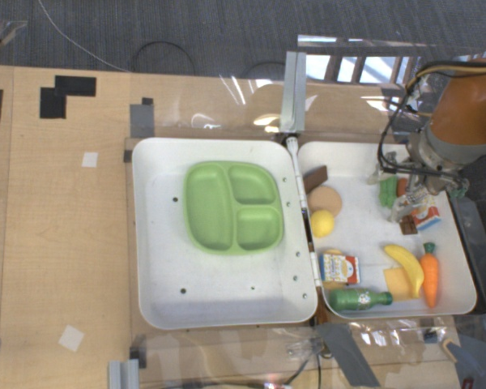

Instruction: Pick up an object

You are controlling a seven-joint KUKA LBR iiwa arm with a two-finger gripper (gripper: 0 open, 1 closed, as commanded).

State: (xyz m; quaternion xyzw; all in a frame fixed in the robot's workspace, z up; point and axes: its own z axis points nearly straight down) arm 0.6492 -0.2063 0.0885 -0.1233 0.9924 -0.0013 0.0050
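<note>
My gripper hangs low over the upper right part of the right bin, under the orange wrist band. It is directly over a green object and a red, white and blue packet, which it partly hides. Further left in that bin lie a brown block, a tan egg and a yellow lemon. Along the front are a small printed box, a green bottle, a banana, a cheese wedge and a carrot.
The left bin holds a green divided plate. A metal post rises behind the wall between the two bins. Cables run along the arm at the right.
</note>
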